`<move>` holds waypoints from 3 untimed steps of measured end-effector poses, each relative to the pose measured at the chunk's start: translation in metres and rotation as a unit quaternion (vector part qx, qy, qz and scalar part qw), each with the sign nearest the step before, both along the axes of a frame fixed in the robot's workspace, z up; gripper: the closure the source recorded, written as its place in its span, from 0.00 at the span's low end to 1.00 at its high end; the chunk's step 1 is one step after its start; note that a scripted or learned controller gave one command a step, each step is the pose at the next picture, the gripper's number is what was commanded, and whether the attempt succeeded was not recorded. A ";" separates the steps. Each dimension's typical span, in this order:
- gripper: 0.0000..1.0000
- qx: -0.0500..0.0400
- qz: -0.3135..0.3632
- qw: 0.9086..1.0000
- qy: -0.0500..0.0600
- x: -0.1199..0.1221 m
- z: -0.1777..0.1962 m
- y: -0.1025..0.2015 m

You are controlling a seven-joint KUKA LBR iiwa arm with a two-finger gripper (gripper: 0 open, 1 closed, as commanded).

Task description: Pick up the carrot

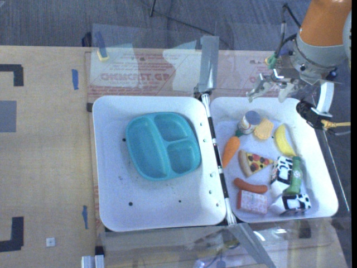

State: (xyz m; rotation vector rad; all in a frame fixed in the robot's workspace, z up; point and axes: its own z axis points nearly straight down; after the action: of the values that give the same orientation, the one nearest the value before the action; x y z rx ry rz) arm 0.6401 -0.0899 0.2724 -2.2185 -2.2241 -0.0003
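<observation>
While the arm (326, 15) hangs above the right bin's (329, 177) far edge, its gripper (272, 88) stands spread apart, holding nothing. Carrot (231, 150) lies at that bin's left side, tip toward the wall, just beside the pizza slice (254, 162). Risk, as I judge it: fingers strike the wall or nudge the slice, rolling the carrot away.

carrot (231, 150) | orange, green top (upper end) | lying tilted | right bin's left side
</observation>
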 end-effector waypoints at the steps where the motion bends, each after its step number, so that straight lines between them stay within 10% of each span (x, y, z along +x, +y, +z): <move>1: 0.00 0.000 0.078 0.997 -0.001 -0.045 -0.141 -0.038; 2: 1.00 -0.001 0.077 0.997 -0.003 -0.044 -0.131 -0.039; 3: 0.00 -0.001 0.077 0.997 -0.003 -0.044 -0.131 -0.039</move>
State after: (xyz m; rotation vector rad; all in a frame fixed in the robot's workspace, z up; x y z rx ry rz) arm 0.5961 -0.1293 0.1417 -2.0439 -2.3916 -0.0044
